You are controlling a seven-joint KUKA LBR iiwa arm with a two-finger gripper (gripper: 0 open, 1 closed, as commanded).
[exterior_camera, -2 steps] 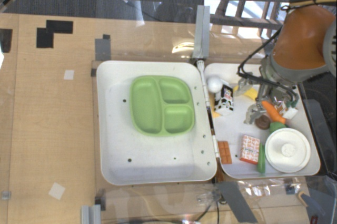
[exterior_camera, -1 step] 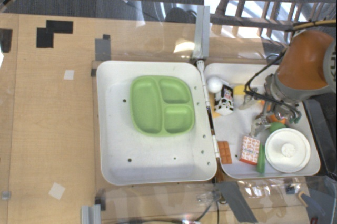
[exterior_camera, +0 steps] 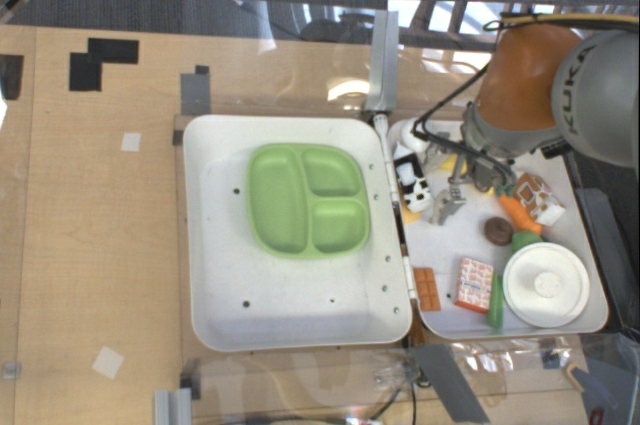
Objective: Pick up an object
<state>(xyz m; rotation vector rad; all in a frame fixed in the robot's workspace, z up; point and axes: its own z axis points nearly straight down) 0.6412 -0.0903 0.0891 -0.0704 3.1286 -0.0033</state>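
Over the right bin: my arm [exterior_camera: 560, 83] is reaching in from the right, its orange band sitting above the wrist.
My gripper [exterior_camera: 452, 203]: it is hanging low over the upper-left part of the right bin [exterior_camera: 455, 258], pointing down at the bin floor; I cannot tell whether it is parted or closed, and I am seeing nothing between its tips.
Black-and-white toy [exterior_camera: 411, 185]: it is lying just beside my gripper, on its left, close against the bin's left wall.
Carrot [exterior_camera: 519, 215]: it is lying to the right of my gripper, near it but apart, slanting down toward the white bowl.
Printed packet [exterior_camera: 537, 196]: it is resting just beside the carrot, on its upper right, partly under my wrist.
Brown round piece [exterior_camera: 498, 231]: it is sitting below the carrot, between my gripper and the white bowl.
White bowl [exterior_camera: 545, 284]: it is taking up the lower-right corner of the right bin.
Red-and-white box [exterior_camera: 474, 283]: it is lying left of the white bowl, with a green stick [exterior_camera: 495, 302] between the two.
Orange bar [exterior_camera: 427, 289]: it is lying along the left wall, near the bottom.
Left bin [exterior_camera: 230, 313]: it is carrying a green divided plate [exterior_camera: 306, 200], upright, near its middle, well apart from my gripper.
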